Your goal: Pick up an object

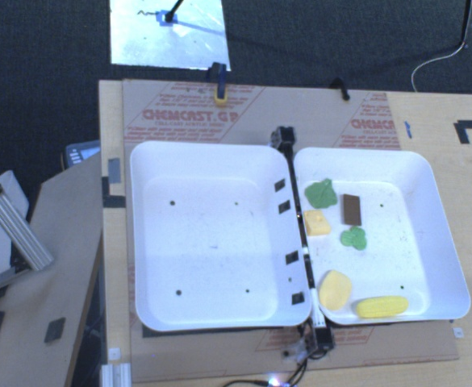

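Observation:
The right bin point(429, 192) holds several small items. A green leafy piece point(322, 193) lies near its upper left, with a brown block point(351, 209) just right of it. Below those sit a pale yellow cube point(317, 223) and a small green piece point(353, 238). Close to the front wall rest a yellow rounded lump point(335, 289) and a yellow corn cob point(382, 305).
The left bin point(211, 240) stands beside the right one, joined by a black clipped divider point(296, 224). Both rest on a cardboard sheet point(244, 111) on the bench. A metal plate point(168, 21) lies beyond the bench, and a white cable point(441, 55) runs at the upper right.

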Tool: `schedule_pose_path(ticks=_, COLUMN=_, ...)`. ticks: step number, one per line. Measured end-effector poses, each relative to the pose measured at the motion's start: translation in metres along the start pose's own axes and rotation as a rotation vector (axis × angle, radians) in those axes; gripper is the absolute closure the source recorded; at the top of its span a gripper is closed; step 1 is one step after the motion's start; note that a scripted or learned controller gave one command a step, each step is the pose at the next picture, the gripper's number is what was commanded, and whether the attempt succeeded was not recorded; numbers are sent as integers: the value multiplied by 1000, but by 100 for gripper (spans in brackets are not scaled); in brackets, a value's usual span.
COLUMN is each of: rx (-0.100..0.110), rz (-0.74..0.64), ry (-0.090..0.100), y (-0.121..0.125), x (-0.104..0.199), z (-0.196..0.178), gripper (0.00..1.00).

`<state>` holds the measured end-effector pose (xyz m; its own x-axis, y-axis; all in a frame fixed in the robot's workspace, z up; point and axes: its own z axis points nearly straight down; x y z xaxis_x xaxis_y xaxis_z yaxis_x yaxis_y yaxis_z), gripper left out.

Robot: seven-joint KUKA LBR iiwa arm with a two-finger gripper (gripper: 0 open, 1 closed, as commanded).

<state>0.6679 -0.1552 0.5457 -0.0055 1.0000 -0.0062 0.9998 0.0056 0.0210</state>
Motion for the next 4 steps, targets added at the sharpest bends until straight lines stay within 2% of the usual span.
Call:
schedule_pose_path(ticks=1, rx=36, rz=-1, ry=11, y=-74, x=46, z=149, gripper=100)
schedule_pose_path(ticks=2, rx=9, rz=0, ry=2, y=2, x=16, z=95, gripper=100)
schedule_pose_path(ticks=3, rx=9, rz=-1, ry=4, y=-34, x=31, z=7, gripper=100)
schedule_pose_path(ticks=4, rx=17, rz=8, ry=2, y=1, x=-36, z=11, gripper=100)
